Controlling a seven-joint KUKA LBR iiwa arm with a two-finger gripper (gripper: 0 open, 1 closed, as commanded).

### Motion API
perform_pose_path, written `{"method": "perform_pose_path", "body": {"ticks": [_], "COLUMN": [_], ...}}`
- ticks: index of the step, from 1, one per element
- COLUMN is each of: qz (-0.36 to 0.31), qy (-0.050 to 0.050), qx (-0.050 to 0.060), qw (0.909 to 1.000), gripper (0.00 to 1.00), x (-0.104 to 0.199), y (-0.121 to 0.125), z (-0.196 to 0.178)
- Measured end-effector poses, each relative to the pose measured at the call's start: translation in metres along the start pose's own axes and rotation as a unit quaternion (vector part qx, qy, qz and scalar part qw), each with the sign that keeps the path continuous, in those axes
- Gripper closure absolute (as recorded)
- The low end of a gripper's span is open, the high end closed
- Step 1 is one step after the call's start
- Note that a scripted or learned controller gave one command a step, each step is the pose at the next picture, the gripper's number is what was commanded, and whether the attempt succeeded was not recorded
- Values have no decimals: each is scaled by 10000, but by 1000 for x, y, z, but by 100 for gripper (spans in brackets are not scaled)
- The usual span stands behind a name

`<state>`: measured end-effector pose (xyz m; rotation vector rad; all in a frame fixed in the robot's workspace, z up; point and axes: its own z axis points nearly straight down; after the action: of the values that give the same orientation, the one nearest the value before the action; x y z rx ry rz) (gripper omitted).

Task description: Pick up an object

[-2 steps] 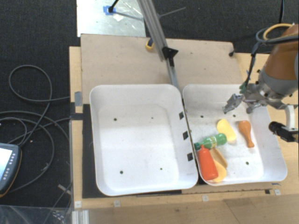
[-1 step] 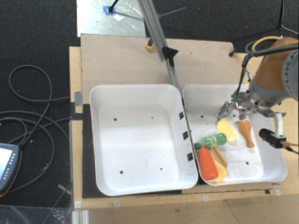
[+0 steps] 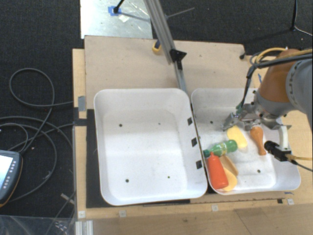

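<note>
My gripper (image 3: pixel 247 123) hangs low over the far middle of the right bin (image 3: pixel 286 182), reaching in from the right. Just below it lies a pale yellow, rounded object (image 3: pixel 236 134), and an orange carrot-like piece (image 3: pixel 257 140) lies beside that on the right. Both sit close under the gripper, and I cannot see whether either is touched. A green bottle (image 3: pixel 226 147) lies in front of the yellow object. A red bottle (image 3: pixel 217 171) and a tan bun-like piece (image 3: pixel 231 175) rest at the bin's near left corner.
The left bin (image 3: pixel 105 102) stands beside the right one, sharing a divider edge with black clips (image 3: pixel 194 142). A slanted metal pole (image 3: pixel 164 28) crosses above the back of the bench. Cables lie on the floor at the left.
</note>
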<state>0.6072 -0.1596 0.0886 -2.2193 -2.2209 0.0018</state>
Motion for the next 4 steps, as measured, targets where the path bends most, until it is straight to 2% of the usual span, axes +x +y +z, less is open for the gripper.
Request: {"method": "perform_pose_path", "body": {"ticks": [1,2,3,4], "qz": [3,-11,-15,-22], "qy": [-6,-12,-11,-9], "qx": [-31,-44,-46,-36], "qw": [10000,10000,10000,10000], "gripper": [100,100,100,100], "x": [-1,-6,-5,-5], "y": [2,10,5,6], "z": [-14,-61,-107,-131]}}
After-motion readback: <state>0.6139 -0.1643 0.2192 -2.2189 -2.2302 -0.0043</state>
